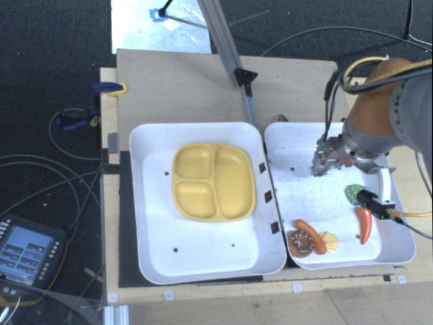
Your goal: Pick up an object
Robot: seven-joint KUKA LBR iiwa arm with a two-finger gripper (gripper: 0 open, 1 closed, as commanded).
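My gripper [321, 165] hangs over the upper middle of the right bin [291, 138], above bare white floor. Nothing shows beneath it or in it. A green leafy piece [352, 193] lies to its lower right. Just below that is a red chili pepper [365, 225], pointing down. Along the bin's front edge sit a red-orange sausage [309, 234], a brown donut [298, 244] and a small pale yellow piece [329, 240], all close together and well away from the gripper.
The left bin [152, 249] holds a yellow divided plate [213, 181] in its upper middle. A grey pole [223, 39] slants across the back of the bench. Cables and a blue clamp [108, 87] lie off the bench's left side.
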